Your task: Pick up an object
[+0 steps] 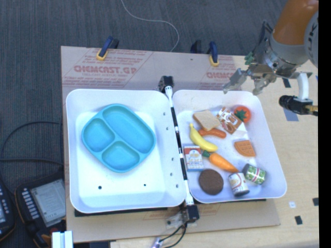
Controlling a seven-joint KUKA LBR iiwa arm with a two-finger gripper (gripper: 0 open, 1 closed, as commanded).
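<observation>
The right bin (269, 133) holds several toy foods: a bread slice (207, 119), a tomato (242, 113), a snack packet (228, 119), a banana (201, 139), a carrot (223, 162), an orange waffle (245, 148), a small red box (193, 156), a brown cookie (211, 181) and two small cans (237, 184) (255, 174). My gripper (242, 87) hangs above the bin's far rim, up and to the right of the bread. It is open, with nothing between its fingers.
The left bin (77, 180) holds a blue divided plate (118, 137). A black hinge bar (176, 133) runs between the bins. Blue clamps (106, 46) (212, 53) grip the board's far edge. A white cable (150, 17) lies on the floor beyond.
</observation>
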